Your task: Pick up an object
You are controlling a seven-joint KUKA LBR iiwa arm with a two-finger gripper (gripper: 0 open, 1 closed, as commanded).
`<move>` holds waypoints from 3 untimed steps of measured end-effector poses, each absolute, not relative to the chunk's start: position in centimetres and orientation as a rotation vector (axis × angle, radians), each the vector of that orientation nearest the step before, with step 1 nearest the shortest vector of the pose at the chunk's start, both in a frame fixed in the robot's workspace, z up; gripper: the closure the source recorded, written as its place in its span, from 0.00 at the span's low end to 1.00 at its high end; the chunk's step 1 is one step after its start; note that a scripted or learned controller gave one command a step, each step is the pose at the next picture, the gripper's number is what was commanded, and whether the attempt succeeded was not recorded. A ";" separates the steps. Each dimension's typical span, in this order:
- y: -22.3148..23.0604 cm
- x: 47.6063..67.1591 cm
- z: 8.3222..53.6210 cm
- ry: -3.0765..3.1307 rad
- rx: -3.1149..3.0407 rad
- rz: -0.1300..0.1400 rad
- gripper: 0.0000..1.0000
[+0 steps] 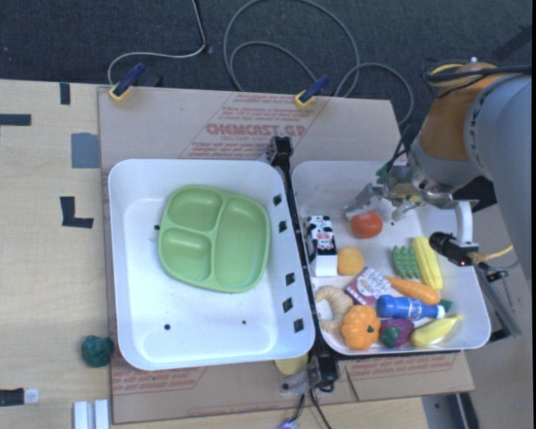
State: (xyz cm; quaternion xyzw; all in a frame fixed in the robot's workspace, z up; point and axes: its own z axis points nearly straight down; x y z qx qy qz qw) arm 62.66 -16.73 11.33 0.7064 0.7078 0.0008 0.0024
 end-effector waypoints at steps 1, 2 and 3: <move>-14.3 61.6 8.5 2.220 2.216 -0.002 0.00; -20.2 64.5 19.0 2.211 2.215 0.005 0.00; -11.7 63.8 8.0 2.229 2.214 -0.003 0.00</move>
